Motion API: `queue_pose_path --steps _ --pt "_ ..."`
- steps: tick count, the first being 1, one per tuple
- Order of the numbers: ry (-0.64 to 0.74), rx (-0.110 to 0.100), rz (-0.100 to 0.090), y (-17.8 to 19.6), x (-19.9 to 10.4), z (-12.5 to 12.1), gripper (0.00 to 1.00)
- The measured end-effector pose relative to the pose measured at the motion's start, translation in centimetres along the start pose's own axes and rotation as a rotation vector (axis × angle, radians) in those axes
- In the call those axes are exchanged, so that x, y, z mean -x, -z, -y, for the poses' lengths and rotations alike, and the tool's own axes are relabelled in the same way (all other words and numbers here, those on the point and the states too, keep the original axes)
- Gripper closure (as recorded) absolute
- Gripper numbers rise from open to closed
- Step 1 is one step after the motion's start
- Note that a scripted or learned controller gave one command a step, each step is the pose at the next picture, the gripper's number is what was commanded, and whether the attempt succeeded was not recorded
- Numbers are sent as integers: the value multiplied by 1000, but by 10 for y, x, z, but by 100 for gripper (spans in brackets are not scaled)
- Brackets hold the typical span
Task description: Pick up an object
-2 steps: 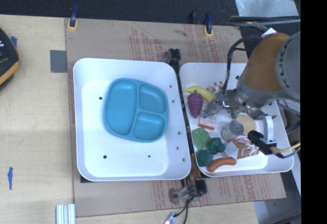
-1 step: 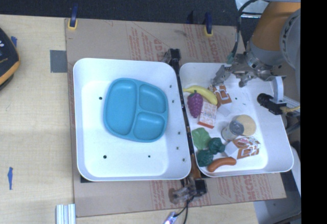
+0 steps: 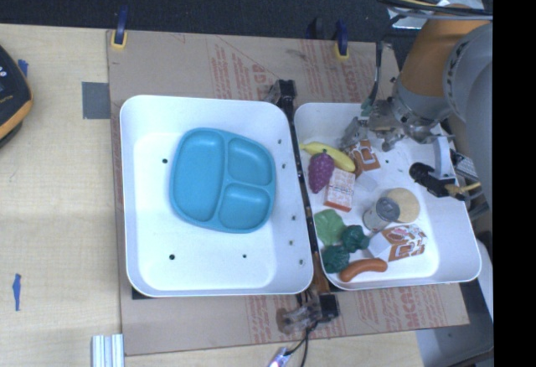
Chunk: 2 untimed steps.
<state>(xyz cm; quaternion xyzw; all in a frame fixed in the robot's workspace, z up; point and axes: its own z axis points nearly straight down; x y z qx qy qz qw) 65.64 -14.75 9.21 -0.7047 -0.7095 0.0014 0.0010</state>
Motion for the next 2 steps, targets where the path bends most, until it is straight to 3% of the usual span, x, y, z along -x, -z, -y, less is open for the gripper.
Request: queue_pose_path --steps 1,2 --pt "-1 -1 0 0 -45 0 0" --pt "1 -2 1 11 -44 -1 100"
